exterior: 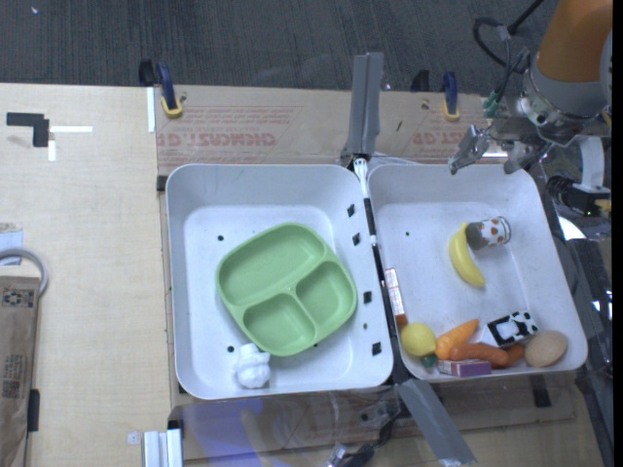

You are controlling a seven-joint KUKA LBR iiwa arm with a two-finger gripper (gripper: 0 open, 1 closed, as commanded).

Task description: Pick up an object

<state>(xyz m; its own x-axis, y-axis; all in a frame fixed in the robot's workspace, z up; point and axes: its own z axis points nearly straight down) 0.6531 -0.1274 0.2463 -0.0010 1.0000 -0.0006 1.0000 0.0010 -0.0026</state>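
The arm reaches in at the upper right, its orange band above the grey wrist; the pincer hangs over the far rim of the right bin, its fingers spread apart with nothing between them; a thin dark finger points toward the bin's back left corner; the pickable things lie well apart from it in the same bin; a yellow banana lies near the middle, just beside a small grey can with a spotted end that lies on its side; along the near wall sit a lemon, a carrot touching it, a pink flat piece, a black and white patterned block and a tan egg-shaped thing in the near right corner; the left bin carries a green divided plate with three compartments, tilted at an angle, and a small white lump just beside its near edge; both bins rest on the bench, with a brown paper bag at its left edge
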